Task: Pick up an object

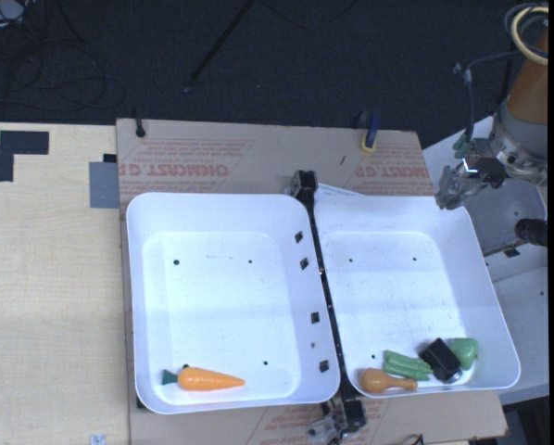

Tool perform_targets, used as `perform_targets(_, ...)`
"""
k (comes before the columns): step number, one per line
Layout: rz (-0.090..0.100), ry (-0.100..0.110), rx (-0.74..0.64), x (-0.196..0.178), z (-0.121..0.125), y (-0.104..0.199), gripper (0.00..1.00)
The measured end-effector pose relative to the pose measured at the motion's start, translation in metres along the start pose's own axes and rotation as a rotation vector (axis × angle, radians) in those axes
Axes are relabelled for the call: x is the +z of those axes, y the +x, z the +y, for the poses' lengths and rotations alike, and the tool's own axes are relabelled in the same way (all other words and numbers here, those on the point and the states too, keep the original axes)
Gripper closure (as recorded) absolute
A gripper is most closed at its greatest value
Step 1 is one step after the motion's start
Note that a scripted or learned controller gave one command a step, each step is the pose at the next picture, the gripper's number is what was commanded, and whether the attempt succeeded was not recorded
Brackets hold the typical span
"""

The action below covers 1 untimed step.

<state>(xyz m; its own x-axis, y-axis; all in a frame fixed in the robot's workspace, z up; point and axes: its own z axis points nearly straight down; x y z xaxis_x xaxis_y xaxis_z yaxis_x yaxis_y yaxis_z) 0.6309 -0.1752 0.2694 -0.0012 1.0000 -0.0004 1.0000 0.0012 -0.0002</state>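
The hand hangs just past the far right corner of the right bin, over its rim edge, and whether it is clenched or released cannot be told; nothing shows in it. Along the near wall of that bin lie a pale orange gourd-shaped toy, a green pod-like toy, a black block and a green rounded piece, bunched and touching. Left of the right bin sits the left bin, and in its near left corner an orange carrot lies flat. Both bins rest on a cardboard sheet on the tabletop; its red print reads upside down, seemingly "CHEMCAST GP".
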Motion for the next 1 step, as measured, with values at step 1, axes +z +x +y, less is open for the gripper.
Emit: perform_targets(1,0.000,-0.005,-0.003,-0.0729,-0.0143,0.0419,1.00)
